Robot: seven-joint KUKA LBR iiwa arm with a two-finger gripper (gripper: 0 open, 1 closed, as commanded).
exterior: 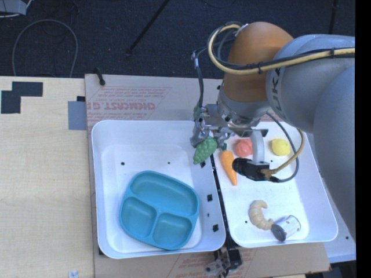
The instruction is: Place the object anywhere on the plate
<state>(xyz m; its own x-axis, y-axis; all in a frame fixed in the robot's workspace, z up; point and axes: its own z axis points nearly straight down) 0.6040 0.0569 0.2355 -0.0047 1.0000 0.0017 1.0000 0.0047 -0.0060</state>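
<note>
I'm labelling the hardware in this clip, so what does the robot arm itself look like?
The arm is bulky, rounded and grey, with a glossy orange band above the wrist. Yellow and black cables loop over that band. The gripper is a small metallic silver assembly.

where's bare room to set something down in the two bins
Free: the blue three-compartment plastic plate, the left white bin floor above it, and the right white bin floor right of the beige croissant. Crowded: the right bin's top, around the orange carrot and the hand.
</note>
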